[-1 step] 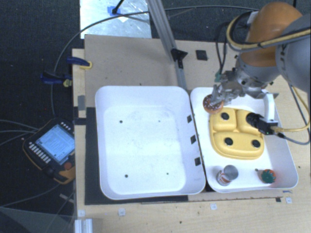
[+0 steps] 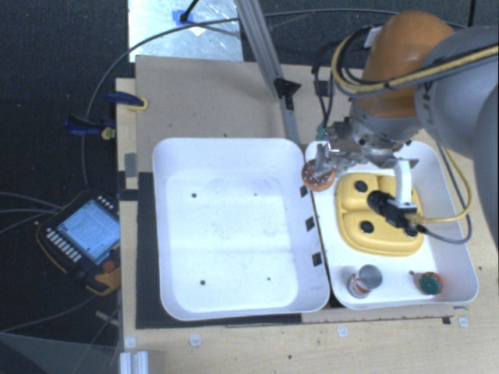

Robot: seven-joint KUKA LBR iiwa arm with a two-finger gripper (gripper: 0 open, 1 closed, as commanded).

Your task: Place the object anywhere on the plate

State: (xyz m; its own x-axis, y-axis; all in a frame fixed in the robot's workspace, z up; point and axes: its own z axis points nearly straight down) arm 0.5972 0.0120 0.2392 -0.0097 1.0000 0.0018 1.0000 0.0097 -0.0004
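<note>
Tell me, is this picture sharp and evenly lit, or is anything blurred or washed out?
In the camera view, the left bin glares almost featureless white; the arm near the lens looks soft and slightly blurred; the shiny panel at the top reflects light unevenly; the yellow plate and the small green object stay fairly clear, with only faint shadows.

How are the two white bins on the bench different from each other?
The left bin has a bare white floor with a few dark dots; the right bin holds a yellow plate, a small can and a little green toy. The arm hangs over the right bin, not the left. Both are shallow and white.
</note>
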